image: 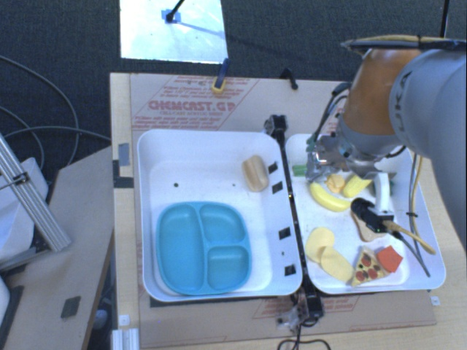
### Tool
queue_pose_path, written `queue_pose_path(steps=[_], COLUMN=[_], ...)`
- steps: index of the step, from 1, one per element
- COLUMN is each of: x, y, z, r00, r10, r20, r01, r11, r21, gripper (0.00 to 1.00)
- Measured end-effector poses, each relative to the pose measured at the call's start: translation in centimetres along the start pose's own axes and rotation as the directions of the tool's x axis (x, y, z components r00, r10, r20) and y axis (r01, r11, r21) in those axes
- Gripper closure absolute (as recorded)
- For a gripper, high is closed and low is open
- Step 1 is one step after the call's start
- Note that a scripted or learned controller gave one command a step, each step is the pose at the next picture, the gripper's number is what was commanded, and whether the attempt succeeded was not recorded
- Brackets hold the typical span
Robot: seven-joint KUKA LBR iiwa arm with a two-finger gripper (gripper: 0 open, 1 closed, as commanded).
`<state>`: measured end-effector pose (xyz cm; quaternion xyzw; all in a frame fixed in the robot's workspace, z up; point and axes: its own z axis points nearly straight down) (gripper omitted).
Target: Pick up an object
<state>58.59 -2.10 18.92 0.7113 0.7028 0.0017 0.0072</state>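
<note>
End effector [325, 168] low in the right bin [436, 268], near its left wall, just beside the banana [328, 197]; grip state cannot be determined. Toy food crowds that bin. Left bin [211, 141] holds a blue tray [203, 248], bread roll [255, 172]; its upper floor lies open.

Red printing is carried on the brown cardboard sheet [191, 100] lying under the two bins, at 12 o'clock from the left white bin [146, 195]. The large line is read as "CHEMCAST", followed by characters resembling "GP". Smaller red lines are printed below it and cannot be read. Faint letters are seen on the grey arm [430, 100], resembling "KUKA", but are blurred.
</note>
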Motion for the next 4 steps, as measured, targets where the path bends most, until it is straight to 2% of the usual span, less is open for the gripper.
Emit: queue_pose_path(steps=[1,2,3,4], x=[-7.4,-7.2,-5.1,-5.0], y=[-2.5,3.4,7.6,-3.3], z=[-10.2,11.3,-0.2,0.5], r00=[1.0,1.0,1.0,1.0], r10=[-0.005,-0.017,-0.02,-0.01], r20=[-0.002,-0.006,-0.007,-0.01], r01=[0.005,0.017,0.02,0.011], r11=[1.0,1.0,1.0,1.0], r21=[-0.001,0.011,-0.004,0.019], gripper=[1.0,1.0,1.0,1.0])
